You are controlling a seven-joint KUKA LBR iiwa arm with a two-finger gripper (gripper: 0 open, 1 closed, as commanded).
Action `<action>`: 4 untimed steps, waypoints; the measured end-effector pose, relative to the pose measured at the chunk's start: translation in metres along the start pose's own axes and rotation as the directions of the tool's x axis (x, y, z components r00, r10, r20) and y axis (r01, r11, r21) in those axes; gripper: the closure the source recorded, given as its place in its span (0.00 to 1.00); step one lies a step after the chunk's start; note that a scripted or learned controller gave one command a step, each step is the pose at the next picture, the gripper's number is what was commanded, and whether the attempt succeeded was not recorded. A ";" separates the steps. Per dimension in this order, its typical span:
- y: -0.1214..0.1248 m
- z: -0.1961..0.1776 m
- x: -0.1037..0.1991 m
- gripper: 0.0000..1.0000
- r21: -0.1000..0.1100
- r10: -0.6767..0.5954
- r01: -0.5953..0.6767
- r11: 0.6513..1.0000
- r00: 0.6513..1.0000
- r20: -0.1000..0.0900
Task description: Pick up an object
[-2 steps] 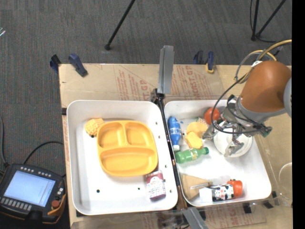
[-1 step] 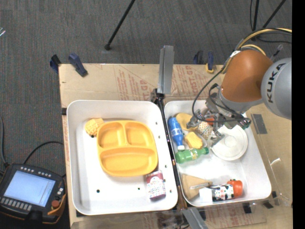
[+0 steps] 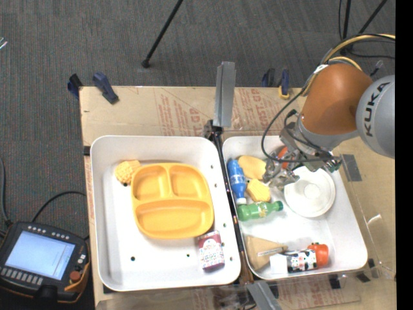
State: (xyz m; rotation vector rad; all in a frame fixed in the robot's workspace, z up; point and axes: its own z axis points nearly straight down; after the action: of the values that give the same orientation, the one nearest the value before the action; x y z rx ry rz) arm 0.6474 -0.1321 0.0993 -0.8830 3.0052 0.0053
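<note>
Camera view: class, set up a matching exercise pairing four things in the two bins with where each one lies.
Things:
1. yellow divided tray
2. green bottle
3. white bowl
4. small can

Places:
A. right bin, just left of the bowl
B. left bin, near its front right corner
C. middle of the left bin
D. right bin, under the arm's wrist

Pairs: 1-C, 2-A, 3-D, 4-B

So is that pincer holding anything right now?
Pincer: cannot be told; it hangs low in the right bin, by the yellow pieces.
</note>
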 end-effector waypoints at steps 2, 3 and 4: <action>0.086 -0.126 -0.057 1.00 0.007 0.196 -0.196 0.981 0.981 0.007; 0.109 -0.117 -0.066 1.00 0.000 0.118 -0.118 0.993 0.993 -0.007; 0.108 -0.127 -0.067 1.00 0.000 0.120 -0.120 0.993 0.993 -0.002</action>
State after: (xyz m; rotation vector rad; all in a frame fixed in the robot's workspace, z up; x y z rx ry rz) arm 0.6445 -0.0053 0.2271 -0.7010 3.0553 0.0053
